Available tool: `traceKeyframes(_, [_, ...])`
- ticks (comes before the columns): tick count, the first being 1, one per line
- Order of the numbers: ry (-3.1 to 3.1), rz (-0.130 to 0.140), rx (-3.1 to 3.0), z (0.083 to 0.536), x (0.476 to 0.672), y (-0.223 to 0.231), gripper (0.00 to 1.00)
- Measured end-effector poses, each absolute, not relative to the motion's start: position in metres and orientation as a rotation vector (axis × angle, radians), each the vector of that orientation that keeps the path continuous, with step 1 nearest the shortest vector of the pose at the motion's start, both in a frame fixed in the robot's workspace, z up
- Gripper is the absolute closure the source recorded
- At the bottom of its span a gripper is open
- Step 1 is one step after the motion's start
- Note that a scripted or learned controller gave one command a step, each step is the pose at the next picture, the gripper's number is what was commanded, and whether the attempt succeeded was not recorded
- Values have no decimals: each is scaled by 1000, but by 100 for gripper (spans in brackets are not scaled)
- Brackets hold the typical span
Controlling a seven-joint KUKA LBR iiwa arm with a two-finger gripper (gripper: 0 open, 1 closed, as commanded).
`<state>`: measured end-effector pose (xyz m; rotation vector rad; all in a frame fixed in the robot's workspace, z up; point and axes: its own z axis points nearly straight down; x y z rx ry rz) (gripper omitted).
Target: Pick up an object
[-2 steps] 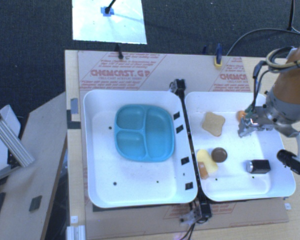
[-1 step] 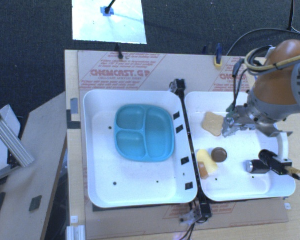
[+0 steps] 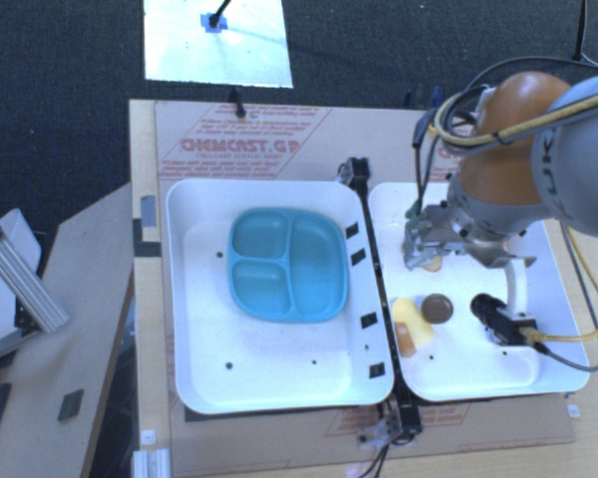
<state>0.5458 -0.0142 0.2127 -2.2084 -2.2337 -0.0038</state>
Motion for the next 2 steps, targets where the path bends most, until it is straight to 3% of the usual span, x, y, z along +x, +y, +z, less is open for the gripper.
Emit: traceKeyframes(2, [-2233, -6, -2211, 208, 584, 88, 100])
